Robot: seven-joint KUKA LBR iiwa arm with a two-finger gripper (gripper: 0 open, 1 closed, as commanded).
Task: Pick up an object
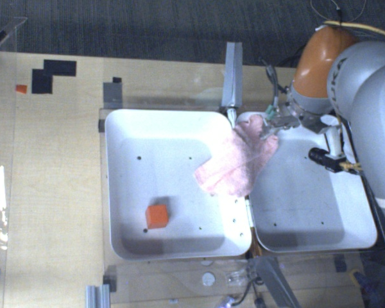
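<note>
A pale wooden bench [51,191] carries two shallow white plastic bins with rounded corners. A pink cloth [234,162] — soft, crumpled, thin — drapes across the shared rim, its lower part in the left bin [125,236] and its upper corner over the right bin [308,223]. The gripper [274,122] is pinched on that upper corner, lifting it. A small orange block [157,216] — matte, square-edged — rests on the left bin floor, well apart from the cloth.

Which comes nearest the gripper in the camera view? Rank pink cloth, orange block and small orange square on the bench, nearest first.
From the gripper:
1. Pink cloth, draped over the bins' shared edge, right at the gripper.
2. Orange block, left bin's lower-left.
3. Small orange square, bench's far left.
</note>
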